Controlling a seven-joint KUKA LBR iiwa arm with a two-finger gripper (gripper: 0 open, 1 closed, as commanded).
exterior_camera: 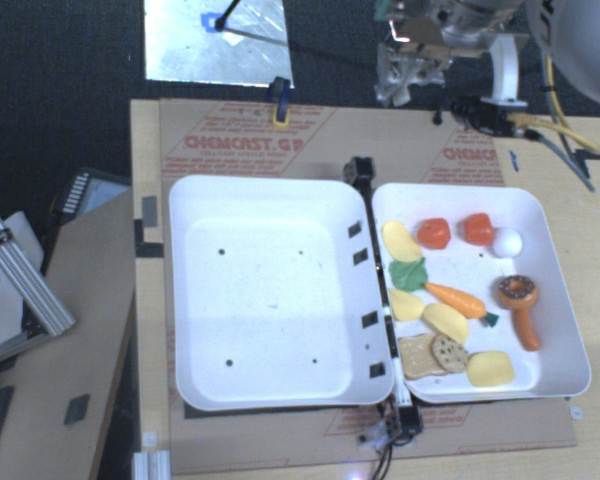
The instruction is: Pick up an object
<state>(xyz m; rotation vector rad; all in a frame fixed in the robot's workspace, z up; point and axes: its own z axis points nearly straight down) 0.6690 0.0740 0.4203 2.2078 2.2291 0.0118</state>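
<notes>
The gripper (400, 76) is hovering above the bench's far edge, well clear of both bins; finger state cannot be determined. The right bin (555, 258) is holding toy foods: 2 red pieces (433, 232), a carrot (456, 299), a doughnut (516, 289).

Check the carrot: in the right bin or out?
In. The carrot lies flat inside the right bin, among the other food pieces.

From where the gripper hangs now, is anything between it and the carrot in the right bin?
Nothing visible. The gripper hangs above the bench beyond the right bin, outside its far rim. The carrot lies uncovered mid-bin, with a green piece and pale yellow pieces close on its left.
</notes>
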